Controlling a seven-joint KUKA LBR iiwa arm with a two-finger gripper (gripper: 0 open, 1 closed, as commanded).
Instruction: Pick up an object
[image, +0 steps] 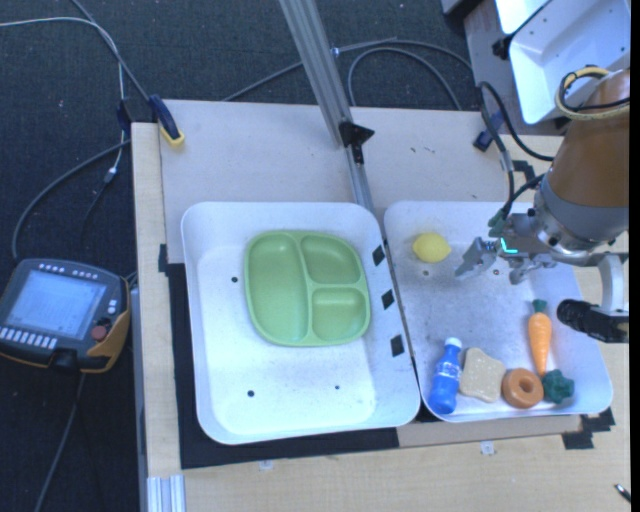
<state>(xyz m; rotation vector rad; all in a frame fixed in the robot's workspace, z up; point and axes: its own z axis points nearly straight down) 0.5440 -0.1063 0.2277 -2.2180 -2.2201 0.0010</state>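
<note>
Two shallow white bins sit side by side on a pale tabletop (250, 150), seen from above at a slant. Inside the left bin (230, 400) lies a light green divided plate (305, 288) with three compartments.

Against the right bin's (480, 310) far edge rests a yellow lemon (431, 247). Along its near edge, from left to right, lie a blue bottle with a white cap (447, 375), a tan slice of toast (482, 375) touching the bottle, and a brown doughnut (521, 388) touching the toast. Just right of the doughnut an orange carrot (540, 342) lies lengthwise, its green top (556, 385) toward the near edge.

Reaching in from the right, the grey arm with its orange band (590, 150) hangs over the far half of the right bin. Its hand (498, 258) hovers just right of the lemon, apart from it, fingers spread wide with nothing between them.

Off the tabletop to the left, a handheld control pendant (60, 312) with a lit screen lies on dark carpet. A metal pole (320, 60) slants down between the two bins.
</note>
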